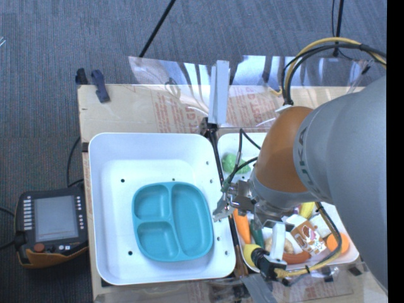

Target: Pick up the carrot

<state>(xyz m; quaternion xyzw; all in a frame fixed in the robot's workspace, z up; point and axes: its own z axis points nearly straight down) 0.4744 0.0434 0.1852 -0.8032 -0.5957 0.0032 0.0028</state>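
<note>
- We see the gripper [257,233] low in the right bin [222,145], over the carrot [242,227].
- We cannot tell its grip.
- The teal tray [172,221] sits in the left bin [113,163].

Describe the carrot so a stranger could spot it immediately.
Start at the right-hand shallow white bin, under the grey arm's orange band. At that bin's left wall lies the carrot, a slim orange tapered stick, just below the claw. A dark green piece lies right beside it; the carrot is the orange one, nearer the wall.
</note>
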